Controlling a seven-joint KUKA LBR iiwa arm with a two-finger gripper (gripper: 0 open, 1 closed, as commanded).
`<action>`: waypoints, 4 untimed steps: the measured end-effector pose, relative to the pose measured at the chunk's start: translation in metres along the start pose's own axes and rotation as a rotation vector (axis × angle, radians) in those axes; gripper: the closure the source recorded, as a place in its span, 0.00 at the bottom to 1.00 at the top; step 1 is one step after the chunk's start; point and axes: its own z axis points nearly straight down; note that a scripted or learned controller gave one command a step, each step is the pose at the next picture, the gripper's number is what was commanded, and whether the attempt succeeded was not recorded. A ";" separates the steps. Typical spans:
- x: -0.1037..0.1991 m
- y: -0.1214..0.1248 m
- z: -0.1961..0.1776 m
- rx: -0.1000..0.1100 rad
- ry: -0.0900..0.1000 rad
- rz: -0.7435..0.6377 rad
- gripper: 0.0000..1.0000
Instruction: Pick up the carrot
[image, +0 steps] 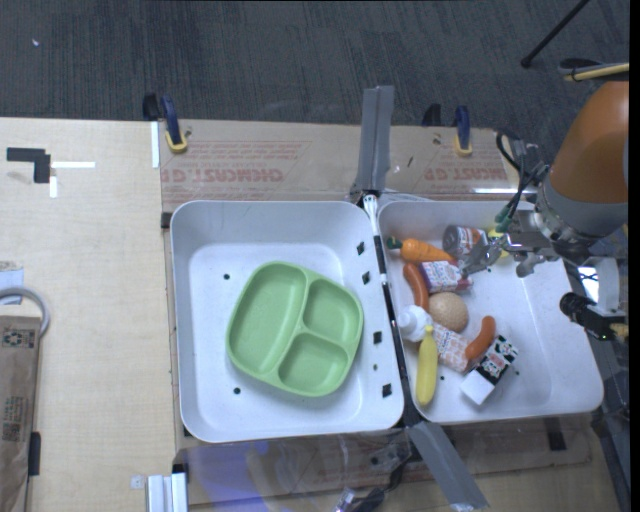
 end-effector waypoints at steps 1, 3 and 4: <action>0.033 0.046 0.070 -0.001 -0.001 -0.058 0.00; 0.019 0.078 0.095 0.057 0.019 -0.304 0.00; -0.005 0.072 0.094 0.077 0.011 -0.816 0.00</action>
